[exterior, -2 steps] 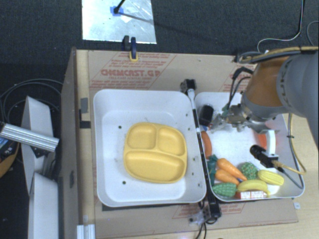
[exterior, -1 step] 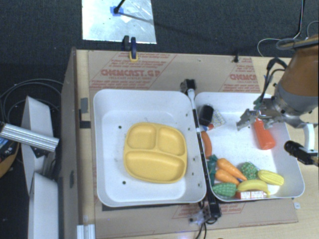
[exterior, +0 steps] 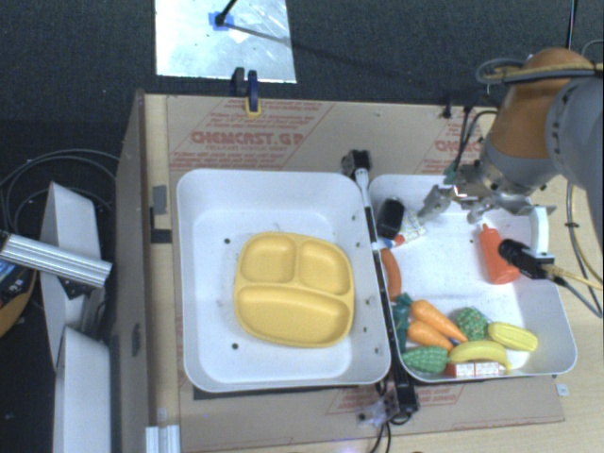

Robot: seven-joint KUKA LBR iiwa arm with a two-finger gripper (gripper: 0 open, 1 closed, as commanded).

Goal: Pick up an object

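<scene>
My gripper (exterior: 454,208) hangs over the back of the right bin (exterior: 562,347), open, with nothing between its fingers. An orange bottle-shaped toy (exterior: 494,256) lies just right of and below it, near one fingertip (exterior: 478,214). To its left, a black block (exterior: 390,218) rests against the bin's left wall, with a small red and blue piece (exterior: 400,240) beside it. Along the front of this bin lie an orange sausage (exterior: 392,272), two carrots (exterior: 435,322), green vegetables (exterior: 471,323), a banana (exterior: 478,352) and a yellow corn cob (exterior: 512,336).
The left bin (exterior: 203,281) holds a yellow divided plate (exterior: 293,288). A divider rail (exterior: 370,243) separates the bins. Bare white floor shows in the middle of the right bin, under the gripper. Cardboard surrounds both bins.
</scene>
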